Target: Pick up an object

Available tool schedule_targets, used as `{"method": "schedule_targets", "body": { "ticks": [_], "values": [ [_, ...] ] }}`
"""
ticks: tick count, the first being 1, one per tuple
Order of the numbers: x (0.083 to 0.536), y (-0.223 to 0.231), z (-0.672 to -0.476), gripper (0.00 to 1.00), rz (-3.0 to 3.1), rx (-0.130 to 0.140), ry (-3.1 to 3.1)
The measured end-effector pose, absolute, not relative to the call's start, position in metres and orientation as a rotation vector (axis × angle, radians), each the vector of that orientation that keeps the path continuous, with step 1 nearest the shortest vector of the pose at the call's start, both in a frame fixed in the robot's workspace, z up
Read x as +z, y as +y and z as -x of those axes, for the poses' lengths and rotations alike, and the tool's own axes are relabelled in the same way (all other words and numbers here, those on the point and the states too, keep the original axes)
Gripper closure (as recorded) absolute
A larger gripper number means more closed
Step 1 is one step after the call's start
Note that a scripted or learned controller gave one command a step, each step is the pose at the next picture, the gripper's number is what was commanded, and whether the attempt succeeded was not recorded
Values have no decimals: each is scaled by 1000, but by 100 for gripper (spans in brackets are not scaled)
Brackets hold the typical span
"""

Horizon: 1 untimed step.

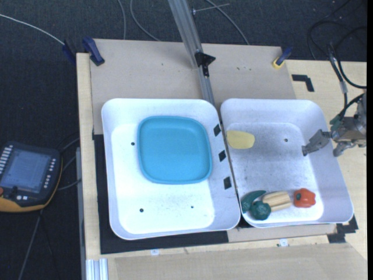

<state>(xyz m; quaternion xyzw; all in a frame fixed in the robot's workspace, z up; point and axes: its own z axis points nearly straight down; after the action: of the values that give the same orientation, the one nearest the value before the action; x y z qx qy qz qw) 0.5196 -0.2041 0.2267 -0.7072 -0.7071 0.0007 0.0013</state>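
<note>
Hand at right edge, arm cut off.

teach pendant, blue clamps, cables

You had two bins side by side on the bench: the left bin held a plate sitting toward its back, and the right bin had a flat chip-like piece near its back-left corner. Along the right bin's front edge sat a row of a rounded lump, a stick-shaped piece and a tomato-like ball, left to right, each touching the next. The gripper was over the right bin's right rim, a pole ran back from between the bins, and a handheld pendant lay off the bench to the left.
</note>
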Motion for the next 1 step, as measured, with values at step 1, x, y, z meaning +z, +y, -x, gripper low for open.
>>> {"method": "schedule_targets", "body": {
  "ticks": [1],
  "values": [
    [172, -210, -511, 0, 2219, 3, -2218]
  ]
}}
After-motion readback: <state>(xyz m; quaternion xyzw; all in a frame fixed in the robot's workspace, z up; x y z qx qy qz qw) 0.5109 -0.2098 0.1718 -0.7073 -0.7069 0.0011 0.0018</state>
